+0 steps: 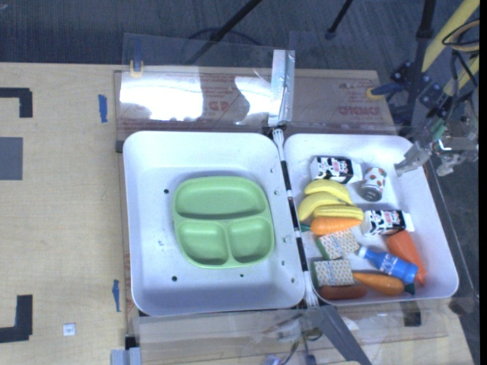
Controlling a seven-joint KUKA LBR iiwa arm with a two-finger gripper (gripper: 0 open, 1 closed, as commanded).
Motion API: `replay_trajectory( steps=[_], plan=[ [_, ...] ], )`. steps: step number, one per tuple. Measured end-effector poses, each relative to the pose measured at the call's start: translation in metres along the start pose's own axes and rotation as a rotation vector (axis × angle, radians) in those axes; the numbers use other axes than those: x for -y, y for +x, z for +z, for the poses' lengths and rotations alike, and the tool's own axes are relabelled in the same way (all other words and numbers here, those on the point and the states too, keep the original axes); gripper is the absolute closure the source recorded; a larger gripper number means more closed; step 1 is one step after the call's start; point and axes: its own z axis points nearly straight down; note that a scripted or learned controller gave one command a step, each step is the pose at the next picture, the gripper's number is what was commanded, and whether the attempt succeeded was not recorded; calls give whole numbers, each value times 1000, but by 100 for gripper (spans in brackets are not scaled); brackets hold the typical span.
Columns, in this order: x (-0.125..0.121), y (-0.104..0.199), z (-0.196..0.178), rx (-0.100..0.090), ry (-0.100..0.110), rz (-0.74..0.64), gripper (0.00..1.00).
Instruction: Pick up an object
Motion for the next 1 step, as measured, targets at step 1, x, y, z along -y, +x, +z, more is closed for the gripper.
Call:
replay_trajectory(
  steps=[1],
  plan=[
    [-27, 61, 111, 7, -16, -181, 0]
  ],
)
